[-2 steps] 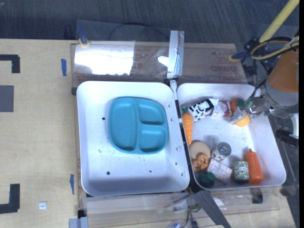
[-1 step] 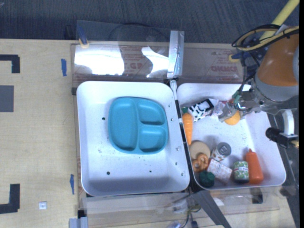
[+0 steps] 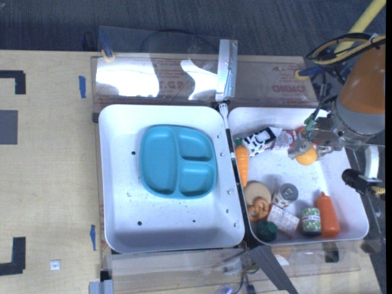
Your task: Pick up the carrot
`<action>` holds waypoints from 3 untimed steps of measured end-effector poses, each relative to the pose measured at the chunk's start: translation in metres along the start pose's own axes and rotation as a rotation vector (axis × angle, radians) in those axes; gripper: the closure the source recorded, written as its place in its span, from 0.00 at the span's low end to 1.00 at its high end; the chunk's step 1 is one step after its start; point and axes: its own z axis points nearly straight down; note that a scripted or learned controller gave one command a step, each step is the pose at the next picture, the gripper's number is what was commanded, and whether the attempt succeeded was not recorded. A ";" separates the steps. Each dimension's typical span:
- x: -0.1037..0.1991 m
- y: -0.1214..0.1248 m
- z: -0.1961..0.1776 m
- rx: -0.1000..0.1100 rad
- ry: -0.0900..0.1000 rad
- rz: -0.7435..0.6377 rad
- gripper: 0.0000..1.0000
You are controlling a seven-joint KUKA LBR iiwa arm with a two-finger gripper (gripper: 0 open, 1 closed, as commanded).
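Note:
The carrot (image 3: 242, 164) is orange and lies lengthwise against the left wall of the right bin (image 3: 358, 234), its tip pointing toward the front. My gripper (image 3: 306, 143) hangs over the back right part of that bin, well to the right of the carrot and apart from it. Directly below the gripper sits a small yellow-orange fruit (image 3: 307, 157); whether they touch is unclear.
A blue divided plate (image 3: 177, 161) lies in the left bin (image 3: 116, 182). The right bin also holds a black-and-white item (image 3: 260, 139), a tin can (image 3: 286, 193), a round biscuit (image 3: 258, 193), a green-lidded jar (image 3: 310, 221), an orange bottle (image 3: 329, 215) and a dark green piece (image 3: 266, 229).

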 end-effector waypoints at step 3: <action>-0.032 -0.008 0.063 0.006 0.002 -0.024 0.00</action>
